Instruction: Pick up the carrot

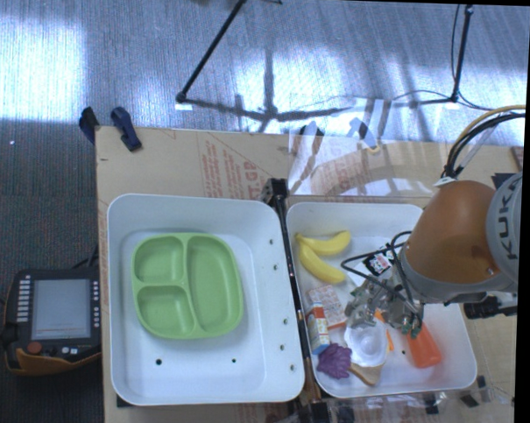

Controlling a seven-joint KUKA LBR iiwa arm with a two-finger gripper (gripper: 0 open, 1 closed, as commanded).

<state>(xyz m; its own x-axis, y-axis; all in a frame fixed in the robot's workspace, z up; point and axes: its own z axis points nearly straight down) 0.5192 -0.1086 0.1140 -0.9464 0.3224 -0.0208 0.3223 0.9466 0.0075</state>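
Note:
The carrot (424, 346), a short orange piece, lies in the right white bin (353, 210) near its front right corner. My gripper (376, 309) hangs low over the middle of that bin, just left of the carrot and above a white cup (367, 344). The grey arm with its orange band (452, 241) covers the bin's right side and hides part of the carrot's upper end. I see nothing held between the gripper's tips.
Two yellow bananas (323, 254) lie at the right bin's back left. A small packet (324, 300), a can (317, 326) and purple grapes (335, 361) sit along its left side. The left bin (124, 218) holds a green divided plate (188, 284).

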